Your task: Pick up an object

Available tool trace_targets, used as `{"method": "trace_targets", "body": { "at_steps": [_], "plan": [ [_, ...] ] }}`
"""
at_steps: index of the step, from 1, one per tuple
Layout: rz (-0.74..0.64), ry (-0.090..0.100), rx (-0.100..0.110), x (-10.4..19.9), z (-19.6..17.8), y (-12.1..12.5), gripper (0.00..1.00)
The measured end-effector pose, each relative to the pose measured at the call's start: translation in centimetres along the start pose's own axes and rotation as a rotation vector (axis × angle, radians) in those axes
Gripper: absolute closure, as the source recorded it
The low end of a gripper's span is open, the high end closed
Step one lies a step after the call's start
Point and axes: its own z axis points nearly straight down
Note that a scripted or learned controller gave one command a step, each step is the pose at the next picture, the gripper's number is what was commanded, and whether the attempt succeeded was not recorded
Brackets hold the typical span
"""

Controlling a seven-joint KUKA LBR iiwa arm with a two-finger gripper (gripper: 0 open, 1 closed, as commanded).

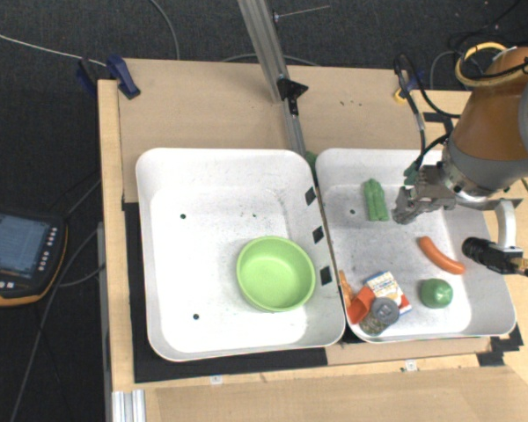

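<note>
The grey two-finger gripper hovers in the right shallow white bin, just beside the green oblong block; whether it is closed cannot be told.

The grey arm with its orange band reaches in from the right, its pincer pointing down-left.

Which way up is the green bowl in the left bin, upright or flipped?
Upright. The green bowl shows its open mouth and hollow inside to the camera, with the rim on top. It sits in the left bin, near the right wall.
</note>
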Motion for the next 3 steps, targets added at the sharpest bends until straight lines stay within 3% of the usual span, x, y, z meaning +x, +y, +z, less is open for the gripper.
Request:
{"method": "trace_targets", "body": {
  "at_steps": [1,3],
  "plan": [
    [0.000,0.000,0.002,0.0,-3.6,0.1,1.00],
    [-0.004,0.002,0.005,10.1,-5.7,0.3,1.00]
  ]
}}
